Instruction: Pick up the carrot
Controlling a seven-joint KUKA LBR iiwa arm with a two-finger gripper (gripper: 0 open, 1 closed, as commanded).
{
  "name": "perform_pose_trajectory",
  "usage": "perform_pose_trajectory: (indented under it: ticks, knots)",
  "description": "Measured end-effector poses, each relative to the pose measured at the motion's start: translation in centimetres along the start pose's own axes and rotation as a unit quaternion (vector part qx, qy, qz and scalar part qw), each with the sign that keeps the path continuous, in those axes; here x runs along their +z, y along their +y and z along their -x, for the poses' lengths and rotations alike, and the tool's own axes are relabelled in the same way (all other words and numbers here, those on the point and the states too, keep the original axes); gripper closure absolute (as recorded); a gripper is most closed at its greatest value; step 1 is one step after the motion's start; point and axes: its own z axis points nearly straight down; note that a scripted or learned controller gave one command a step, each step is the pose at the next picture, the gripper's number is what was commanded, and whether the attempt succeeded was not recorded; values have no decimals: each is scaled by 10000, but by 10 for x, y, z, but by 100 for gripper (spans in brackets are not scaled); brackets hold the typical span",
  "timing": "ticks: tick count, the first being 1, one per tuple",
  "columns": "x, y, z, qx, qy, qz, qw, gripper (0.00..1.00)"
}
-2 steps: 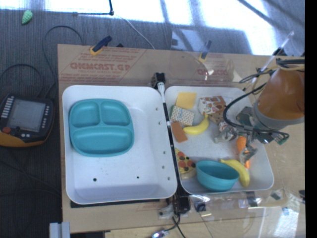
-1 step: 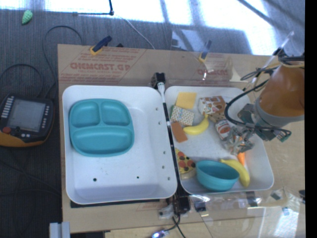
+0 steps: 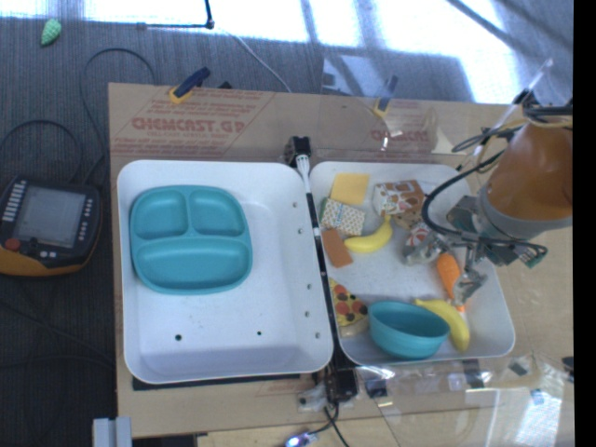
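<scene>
The carrot (image 3: 449, 273), a short orange piece, lies on the floor of the right bin (image 3: 494, 338) near its right side. My gripper (image 3: 451, 264) is down in that bin right over the carrot. It is open, with one grey finger (image 3: 471, 279) just right of the carrot and the other on its left. The carrot rests on the bin floor between them. The grey arm with its orange band (image 3: 531, 177) comes in from the right and hides the bin's far right corner.
Around the carrot in the right bin are a banana (image 3: 449, 317), a teal bowl (image 3: 407, 330), a second banana (image 3: 371, 240), a yellow block (image 3: 350, 189), a patterned box (image 3: 400, 198) and a pizza slice (image 3: 346, 307). The left bin (image 3: 233, 343) holds a teal divided plate (image 3: 190, 237).
</scene>
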Motion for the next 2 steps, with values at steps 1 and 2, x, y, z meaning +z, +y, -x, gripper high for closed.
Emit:
perform_pose_trajectory:
  ticks: [1,2]
  knots:
    - [-10,-1,2,4,-12,-18,10000,100]
    - [7,28,-40,-3082,-5,-19,9513,100]
